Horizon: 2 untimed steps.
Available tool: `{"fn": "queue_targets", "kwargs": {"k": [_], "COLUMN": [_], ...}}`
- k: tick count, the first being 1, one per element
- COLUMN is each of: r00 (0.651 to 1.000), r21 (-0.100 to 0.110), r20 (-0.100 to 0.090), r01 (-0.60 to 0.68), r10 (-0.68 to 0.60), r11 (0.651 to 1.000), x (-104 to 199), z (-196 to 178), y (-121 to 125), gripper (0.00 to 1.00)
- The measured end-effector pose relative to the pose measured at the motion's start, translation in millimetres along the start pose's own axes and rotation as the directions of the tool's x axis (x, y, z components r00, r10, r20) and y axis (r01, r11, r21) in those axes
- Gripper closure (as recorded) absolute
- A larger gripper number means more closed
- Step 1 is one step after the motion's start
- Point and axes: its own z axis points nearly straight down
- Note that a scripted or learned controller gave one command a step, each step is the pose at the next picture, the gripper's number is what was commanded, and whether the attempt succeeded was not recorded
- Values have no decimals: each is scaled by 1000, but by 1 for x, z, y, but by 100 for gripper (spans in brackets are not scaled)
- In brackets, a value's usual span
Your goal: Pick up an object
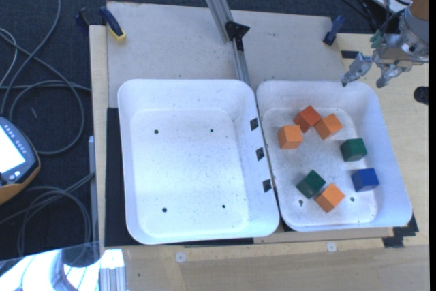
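Cubes (319, 157) — matte, sharp-edged — in glossy bin (388, 146)

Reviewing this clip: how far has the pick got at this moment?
Nothing looks done yet: all seven blocks lie in the right bin, including the blue block and the three orange ones near its far side. The gripper hangs open above the bin's far right corner, with nothing between its fingers. Still left: descending onto a block, closing and lifting.

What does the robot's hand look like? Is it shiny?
The gripper is small, grey metal with two thin pointed fingers, fixed under a chunky silver-grey wrist block. Above that, the arm shows an orange band. Dark cables run close by it. It looks dull rather than shiny.
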Motion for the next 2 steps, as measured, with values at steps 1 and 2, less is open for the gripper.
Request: {"fn": "queue_targets", "kwargs": {"k": [1,2], "r00": [1000,1000], "r21": [-9,0], "r20": [-2,-4], "r01": [-4,1], "r10": [3,-1], "r11": [1000,1000], "x": [-3,47], "z": [114,128], "y": [-32,-77], "gripper": [0,0]}}
